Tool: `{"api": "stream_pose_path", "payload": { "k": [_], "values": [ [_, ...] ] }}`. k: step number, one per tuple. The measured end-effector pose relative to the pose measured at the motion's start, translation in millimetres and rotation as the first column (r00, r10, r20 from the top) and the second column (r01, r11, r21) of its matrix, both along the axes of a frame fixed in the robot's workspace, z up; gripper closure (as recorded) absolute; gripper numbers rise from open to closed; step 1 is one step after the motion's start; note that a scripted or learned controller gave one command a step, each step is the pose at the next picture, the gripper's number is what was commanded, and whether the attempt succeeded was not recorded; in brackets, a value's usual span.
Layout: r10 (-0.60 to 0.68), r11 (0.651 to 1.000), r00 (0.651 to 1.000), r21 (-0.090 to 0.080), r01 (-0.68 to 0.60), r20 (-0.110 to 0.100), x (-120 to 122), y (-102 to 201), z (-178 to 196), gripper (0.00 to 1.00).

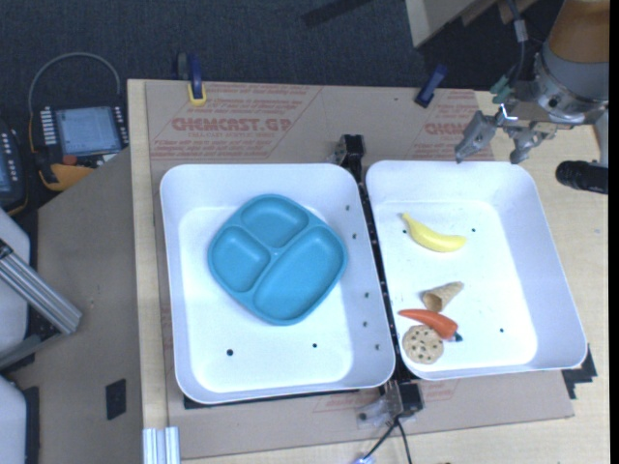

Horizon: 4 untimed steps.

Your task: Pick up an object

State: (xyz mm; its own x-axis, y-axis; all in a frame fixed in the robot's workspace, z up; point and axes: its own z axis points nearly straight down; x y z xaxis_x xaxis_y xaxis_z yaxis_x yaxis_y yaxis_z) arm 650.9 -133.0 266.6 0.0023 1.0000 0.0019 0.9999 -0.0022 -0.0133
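Note:
In the right bin (542,259) lie a yellow banana (433,235), a tan cone-shaped piece (442,296), a red-orange chili pepper (428,321) and a round cookie (423,344). My gripper (496,143) hangs above the far rim of the right bin, up and to the right of the banana. Its two fingers (472,141) are spread apart with nothing between them.
A blue divided plate (278,257) sits in the left bin (184,288). The bins meet along a black seam (372,269). Brown cardboard (290,114) lies under both bins. Clamps and a small screen (87,129) stand beyond the bench at the left.

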Motion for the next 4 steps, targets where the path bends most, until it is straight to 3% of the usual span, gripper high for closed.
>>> {"api": "stream_pose_path", "payload": {
  "k": [1, 4],
  "values": [
    [0.002, 1.000, 1.000, -0.002, -0.002, 0.012, 2, 0, 7, 0.00],
    [0.002, 1.000, 1.000, -0.001, -0.002, 0.007, 0, 2, -143, 0.00]
  ]
}}
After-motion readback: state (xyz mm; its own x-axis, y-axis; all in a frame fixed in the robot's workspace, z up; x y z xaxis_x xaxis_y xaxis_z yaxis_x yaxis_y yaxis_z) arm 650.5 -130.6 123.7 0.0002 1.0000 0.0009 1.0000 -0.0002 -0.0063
